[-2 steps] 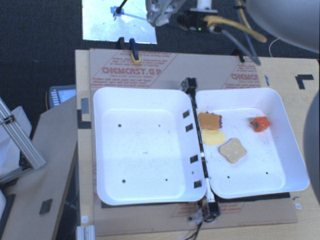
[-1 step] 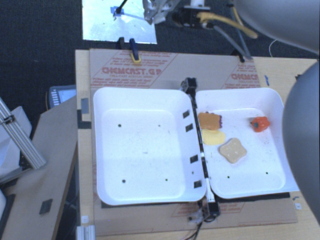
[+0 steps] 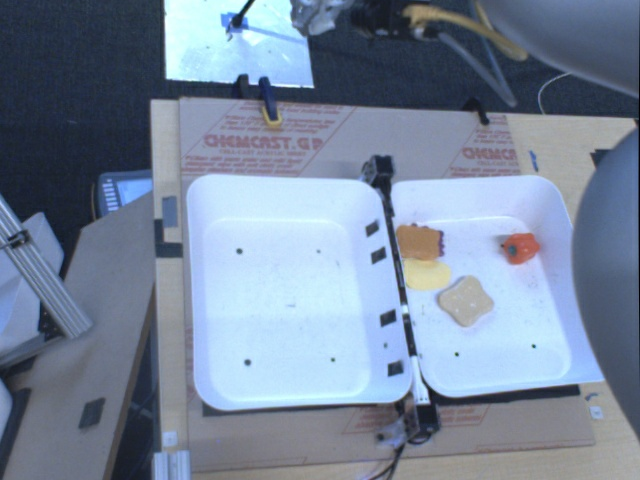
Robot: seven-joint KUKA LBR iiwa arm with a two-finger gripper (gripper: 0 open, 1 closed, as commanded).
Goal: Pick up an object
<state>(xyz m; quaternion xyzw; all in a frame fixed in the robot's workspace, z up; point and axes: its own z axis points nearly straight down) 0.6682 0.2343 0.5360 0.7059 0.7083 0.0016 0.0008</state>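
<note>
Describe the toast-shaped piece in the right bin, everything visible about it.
The toast-shaped piece is a tan, flat slab with rounded corners and a paler top face, looking like toy bread of foam or plastic. It lies flat on the floor of the right bin, turned at a slant, near the bin's middle. Its upper left corner meets or slightly overlaps the yellow disc; nothing else touches it.

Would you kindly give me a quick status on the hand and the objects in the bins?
Hand up top, above the bench, nothing visibly held. Toast-shaped piece, yellow piece, orange block, red piece in right bin. No obstruction seen.
</note>
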